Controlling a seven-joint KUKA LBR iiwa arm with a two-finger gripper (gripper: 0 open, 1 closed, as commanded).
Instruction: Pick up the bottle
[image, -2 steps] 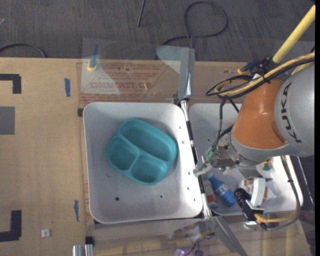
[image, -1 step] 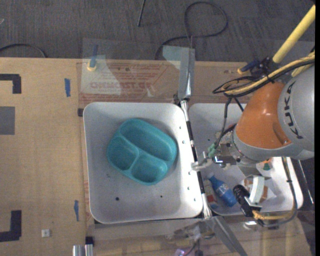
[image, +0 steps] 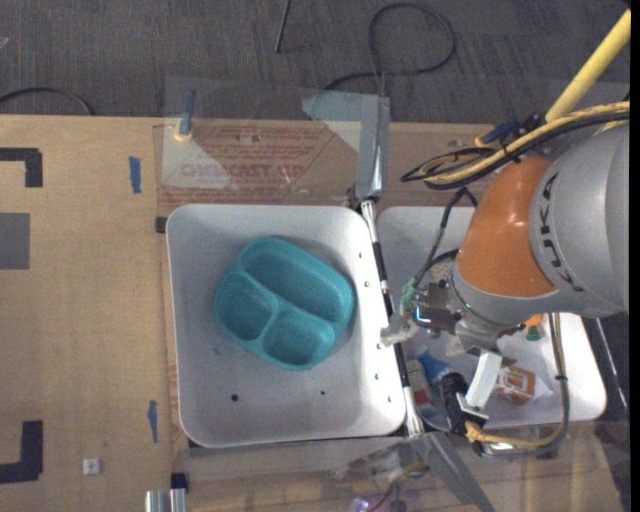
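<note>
I've got the tool low over the right bin, wrist blocking it. Bottle looks like the white piece just below, long axis near vertical, tilted. Grip state: can't tell.

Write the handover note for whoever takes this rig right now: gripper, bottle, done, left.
Gripper: low in the right bin, hidden by the wrist, so grip unconfirmed.
Bottle: cannot be picked out among the small items crowded under the arm.
Left bin: holds a teal divided tray, not part of the job.
Done: arm is down in the right bin.
Left: confirm a grasp, lift the bottle.
</note>
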